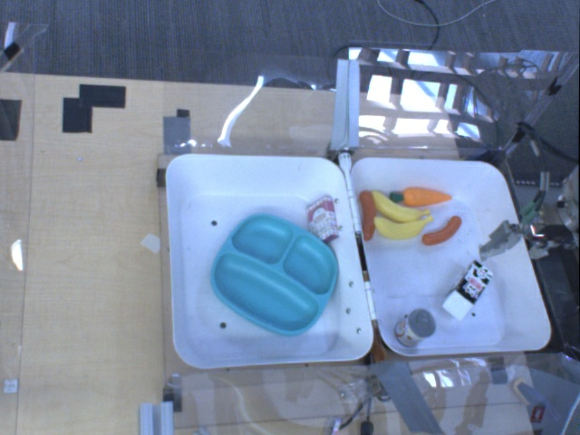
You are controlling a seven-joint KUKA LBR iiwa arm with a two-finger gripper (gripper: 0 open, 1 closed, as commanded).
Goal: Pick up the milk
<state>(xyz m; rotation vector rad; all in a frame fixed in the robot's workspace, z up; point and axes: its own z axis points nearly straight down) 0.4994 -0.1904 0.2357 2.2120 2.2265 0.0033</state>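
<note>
The gripper [504, 236] hangs at the right bin's [517, 193] right rim — how far it is open cannot be told, and nothing shows in its hold. One milk carton [469, 289] lies just below-left of it, apart, with bare floor between. One can [416, 326] sits farther left.

Both bins [272, 175] are moulded in smooth white plastic with a soft sheen. The divided plate [275, 273] is seen as glossy turquoise plastic. The milk [469, 289] carton looks like printed paperboard. The desk [82, 243] is surfaced in pale matt wood. Clear glossy panels [435, 89] are mounted behind.
</note>
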